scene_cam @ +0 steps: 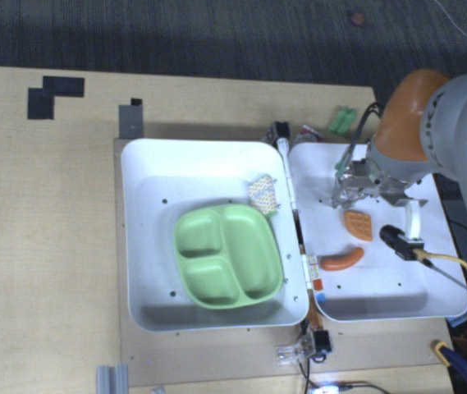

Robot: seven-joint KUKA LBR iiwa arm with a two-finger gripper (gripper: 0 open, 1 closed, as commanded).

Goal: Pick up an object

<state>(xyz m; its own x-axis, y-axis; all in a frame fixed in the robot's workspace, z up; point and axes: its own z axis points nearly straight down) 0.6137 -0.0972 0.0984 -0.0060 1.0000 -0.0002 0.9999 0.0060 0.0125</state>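
In the right bin (331,302) lie an orange waffle-like piece (359,225) and a sausage (341,259) nearer the front. My gripper (350,200) hangs over the bin's middle, just above and behind the orange piece, its fingers pointing down with nothing between them. The left bin (147,220) holds a green divided plate (228,255) and a small pale patterned object (263,193) at its back right corner.
The divider between the two bins (295,220) runs just left of the gripper. A green item (341,121) lies on the bench behind the right bin. Dark markers (52,95) sit on the bench far left.
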